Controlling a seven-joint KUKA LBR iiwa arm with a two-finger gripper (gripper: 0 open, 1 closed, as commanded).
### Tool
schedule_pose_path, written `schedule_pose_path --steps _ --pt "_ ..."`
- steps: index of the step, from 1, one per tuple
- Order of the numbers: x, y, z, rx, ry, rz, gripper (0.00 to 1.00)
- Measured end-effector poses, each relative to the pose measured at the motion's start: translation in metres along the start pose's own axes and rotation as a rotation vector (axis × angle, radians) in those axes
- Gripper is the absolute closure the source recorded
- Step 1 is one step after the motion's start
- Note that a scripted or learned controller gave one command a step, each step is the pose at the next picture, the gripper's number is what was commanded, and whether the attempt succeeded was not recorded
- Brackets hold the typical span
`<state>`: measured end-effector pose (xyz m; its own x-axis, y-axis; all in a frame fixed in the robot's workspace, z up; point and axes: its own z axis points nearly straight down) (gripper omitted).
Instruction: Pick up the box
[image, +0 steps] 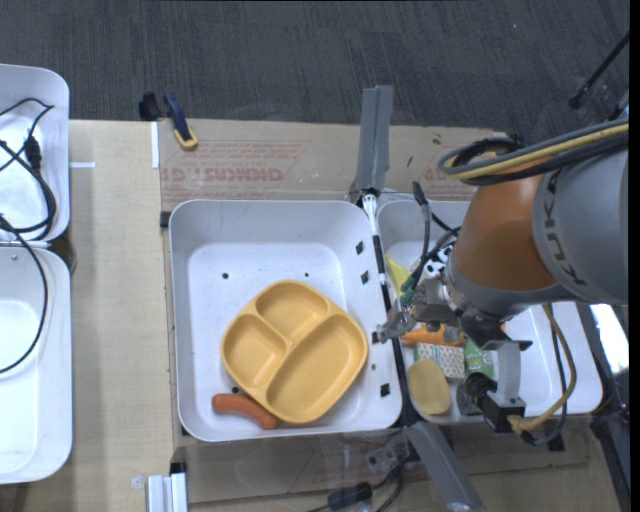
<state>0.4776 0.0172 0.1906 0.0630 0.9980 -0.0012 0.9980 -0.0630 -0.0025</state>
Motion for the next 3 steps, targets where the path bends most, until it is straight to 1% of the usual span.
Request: schedule_pose_path --steps 1,2,3 --pt "-0.086 0.005 0.000 0.000 -0.001 -0.001 0.00" --pt "-0.105 0.109 0.099 -0.001 -0.001 -0.125 0.00" --pt "-0.110 0.166 0.098 -0.003 -0.001 -0.052 0.00"
